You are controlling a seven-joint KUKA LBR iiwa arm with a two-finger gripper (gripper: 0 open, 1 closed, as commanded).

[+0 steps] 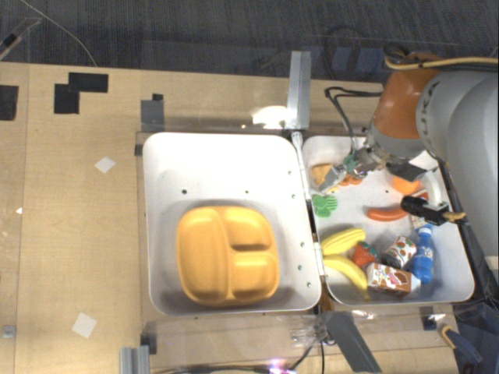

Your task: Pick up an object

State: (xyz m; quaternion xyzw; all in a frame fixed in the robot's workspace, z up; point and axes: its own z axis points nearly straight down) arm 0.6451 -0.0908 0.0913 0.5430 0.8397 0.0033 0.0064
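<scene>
Two white bins sit side by side. From the camera view, the left bin (164,170) bears a yellow divided tray (226,252). The gripper (341,174) reaches into the far part of the right bin (460,283); I cannot tell its state. Near it lie a green toy (325,204), bananas (344,254), a red sausage (385,214) and a blue bottle (423,255).
</scene>
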